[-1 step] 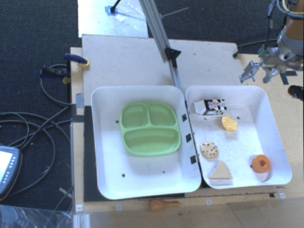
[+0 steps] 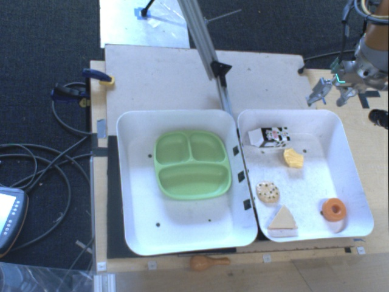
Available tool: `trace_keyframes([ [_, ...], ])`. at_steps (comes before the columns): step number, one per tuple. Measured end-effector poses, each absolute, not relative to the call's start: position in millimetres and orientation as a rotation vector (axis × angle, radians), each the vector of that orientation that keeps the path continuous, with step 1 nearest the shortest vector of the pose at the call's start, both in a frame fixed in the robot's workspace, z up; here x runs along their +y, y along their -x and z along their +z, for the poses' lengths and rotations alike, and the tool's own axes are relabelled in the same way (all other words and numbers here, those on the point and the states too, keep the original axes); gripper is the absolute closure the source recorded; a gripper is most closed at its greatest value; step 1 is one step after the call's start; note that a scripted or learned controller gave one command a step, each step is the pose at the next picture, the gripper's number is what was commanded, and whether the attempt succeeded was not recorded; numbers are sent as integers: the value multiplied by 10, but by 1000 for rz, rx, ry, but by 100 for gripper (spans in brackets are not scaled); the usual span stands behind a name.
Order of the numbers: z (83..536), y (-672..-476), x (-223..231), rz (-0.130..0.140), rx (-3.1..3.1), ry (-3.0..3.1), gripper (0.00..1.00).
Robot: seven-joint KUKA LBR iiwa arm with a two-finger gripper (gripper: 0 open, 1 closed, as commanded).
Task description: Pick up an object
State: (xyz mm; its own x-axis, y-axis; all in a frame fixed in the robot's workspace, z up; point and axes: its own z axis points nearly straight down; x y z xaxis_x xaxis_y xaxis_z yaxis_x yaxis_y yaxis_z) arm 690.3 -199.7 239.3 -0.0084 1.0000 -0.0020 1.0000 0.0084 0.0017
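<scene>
- Above the far right corner of the right bin (image 2: 352, 163), my hand (image 2: 333, 93) hangs over the bench (image 2: 255, 84), outside the bin's rim.
- My two fingers are spread apart and point down toward the left, one grey fingertip (image 2: 317, 94) to the left and the other to the right; nothing sits between them.
- Nearest to me in the right bin, by its far left corner, lies a small carton with a black-and-white cow pattern (image 2: 267, 136), on its side.
- Just beyond it toward the middle of the bin sits a yellow lump (image 2: 293, 158).
- Further toward the near side, a round spotted cookie (image 2: 267, 192) lies close to the bin's left wall.
- A tan wedge (image 2: 283, 219) rests just nearer than the cookie, almost at the near rim.
- An orange ring-shaped toy (image 2: 333, 210) sits by the near right corner, well apart from my hand.
- Across the divide, the left bin (image 2: 137, 187) holds a green divided plate (image 2: 192, 165), lying flat near its centre.
- A slanted metal pole (image 2: 200, 32) crosses the bench down to the gap between the bins.
- Off the bench on the left, dark cables (image 2: 42, 163) lie on the floor.
</scene>
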Motion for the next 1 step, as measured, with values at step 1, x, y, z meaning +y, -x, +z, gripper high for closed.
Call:
trace_keyframes([
  [1,1939,-6820,-2004,-2,2224,-2219,0],
])
